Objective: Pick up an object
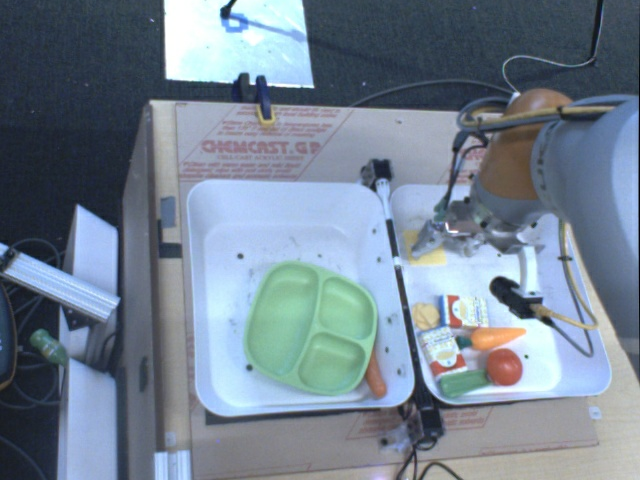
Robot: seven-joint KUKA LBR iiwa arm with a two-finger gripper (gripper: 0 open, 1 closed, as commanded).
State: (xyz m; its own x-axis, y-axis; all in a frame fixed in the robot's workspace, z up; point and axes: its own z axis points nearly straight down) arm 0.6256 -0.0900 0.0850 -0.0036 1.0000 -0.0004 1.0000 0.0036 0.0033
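- Gripper (432, 236): low in right bin (585, 368), at its top-left corner, just over the cheese (428, 256). Fingers' gap not readable from this angle; cannot tell if it grips anything.
- Likely reason for the pose: cheese is the nearest item, so prob. the pick target. It lies flat by the bin wall, just below the gripper, touching or nearly so.
- Other candidates lie below the gripper, toward the near rim, loosely clustered, as if dumped rather than arranged: cartons ×2 (463, 311) (440, 348), cracker ×1 (426, 316), carrot ×1 (497, 337), tomato ×1 (505, 366), green veg ×1 (462, 382).
- Left bin (215, 228), left of gripper: tray ×1 (311, 325), 3 compartments, lying flat; sausage ×1 (375, 378) wedged betw. tray and divider wall, well below-left of gripper.
- Bins ×2, side by side, so arm reaches both from the right.
- Judgement: flat, thin cheese near a wall is awkward for a 2-finger pinch; a slip is probable.
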